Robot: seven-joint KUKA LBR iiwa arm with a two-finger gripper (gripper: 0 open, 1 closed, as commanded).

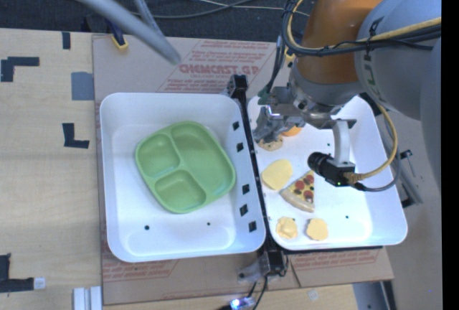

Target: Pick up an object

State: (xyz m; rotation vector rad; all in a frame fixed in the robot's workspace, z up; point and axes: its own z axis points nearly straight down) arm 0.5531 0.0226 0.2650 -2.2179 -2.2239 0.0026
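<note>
**Claw down in the far left corner of the right bin**

A pale wooden counter (43,179), marked with short strips of black tape (72,136), carries a sheet of brown cardboard (215,61), and on that sheet two shallow white bins sit side by side, their inner walls touching.

Nearest the camera, in the right bin (391,229), two small yellow food pieces (287,228) lie just beside each other close to the near wall. Just behind them rests a toy pizza slice (301,191), and touching its left edge is a rounder yellow piece (277,174) next to the wall shared with the other bin.

In the left bin (107,158) a green divided plate (185,165) lies flat, roughly in the middle.

Farther back in the right bin, a small tan piece (270,145) lies directly under the claw (272,125), with an orange piece (291,131) just to its right, partly hidden by the wrist. The claw hangs low over these two, close to the shared wall. Whether it is wide or narrow cannot be told, and no object shows clearly in its grip.
</note>
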